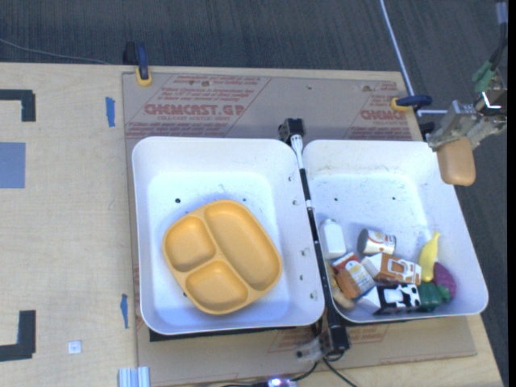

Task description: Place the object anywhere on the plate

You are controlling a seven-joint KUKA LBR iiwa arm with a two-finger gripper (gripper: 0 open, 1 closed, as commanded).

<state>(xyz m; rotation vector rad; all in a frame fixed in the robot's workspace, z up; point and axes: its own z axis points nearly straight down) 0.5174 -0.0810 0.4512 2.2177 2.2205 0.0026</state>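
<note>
1. Yellow three-section plate [222, 256] lies in left bin [153, 168].
2. Tool [461, 134] hangs over right bin's [476, 297] far right corner, away from plate, clenched on a tan object [457, 165].
3. Toy foods [387, 276] cluster in right bin's near part, right of plate.

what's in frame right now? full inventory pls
plate: 1, yellow, three compartments, in left bin
bins: 2, white, side by side on bench
tan object: 1, at the gripper, over right bin's far right rim
toy food pile: mixed colours, near part of right bin; exact count unclear
clamps: 2, blue and yellow, on board's far edge
blue tape marks: 2, left of the board
gripper: 1, at right edge, tan object just below it
</note>
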